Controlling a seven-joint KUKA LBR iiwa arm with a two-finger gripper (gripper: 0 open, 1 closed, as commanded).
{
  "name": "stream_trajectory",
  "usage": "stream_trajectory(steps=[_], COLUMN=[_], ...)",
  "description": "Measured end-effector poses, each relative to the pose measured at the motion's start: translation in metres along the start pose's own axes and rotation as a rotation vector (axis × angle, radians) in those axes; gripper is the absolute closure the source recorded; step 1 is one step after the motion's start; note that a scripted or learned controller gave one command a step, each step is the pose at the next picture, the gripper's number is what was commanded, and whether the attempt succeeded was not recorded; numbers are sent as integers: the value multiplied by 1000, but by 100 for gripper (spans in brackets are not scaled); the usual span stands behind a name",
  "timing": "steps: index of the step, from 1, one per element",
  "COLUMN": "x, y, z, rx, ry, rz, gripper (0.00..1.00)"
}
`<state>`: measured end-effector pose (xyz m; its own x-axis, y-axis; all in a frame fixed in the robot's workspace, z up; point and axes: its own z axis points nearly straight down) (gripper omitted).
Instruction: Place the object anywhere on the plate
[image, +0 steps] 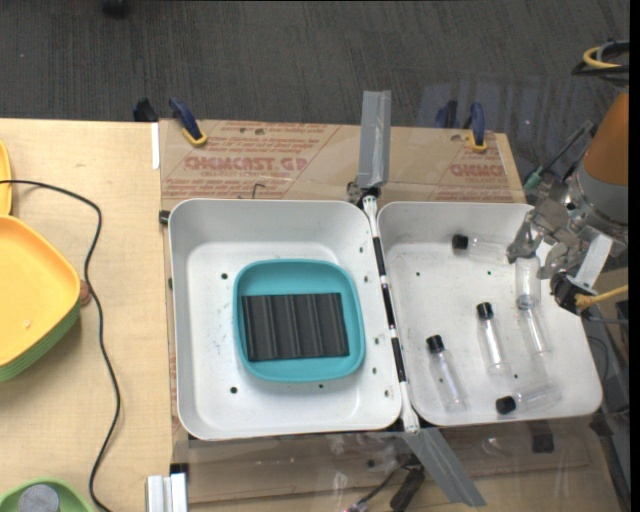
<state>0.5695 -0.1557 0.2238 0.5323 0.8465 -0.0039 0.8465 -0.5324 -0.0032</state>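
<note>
looking at the right bin (430, 290): a handful of clear tubes with black caps lying loose on its floor, none yet on the teal plate (298, 372) sitting over in the left bin (190, 300). gripper (530, 255) hanging low at the right bin's far right side, just over the top end of one tube (532, 325). can't tell whether it's apart or together from this angle, too much grey clutter around it, and no clear sign of a tube actually clamped.

plenty of ways to go wrong from here, just guessing:

- round, slick-looking tube, so likely to roll or squirt out sideways on the squeeze
- coming down near the tube's end rather than its middle, so probably drooping or pivoting out on the lift
- another tube (492, 340) lying just beside it, easy to nudge or drag along
- long carry over the divider (385, 300) between the bins, so a weak hold probably dropping it short
- raised rim and ribbed dark centre (296, 325) on the plate, so a release from too high maybe bouncing the tube off onto the white floor instead
</note>
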Motion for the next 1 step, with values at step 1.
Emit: stream_trajectory(steps=[1], x=[0], y=[0], z=[0], rx=[0], ry=[0], rz=[0], gripper=[0])
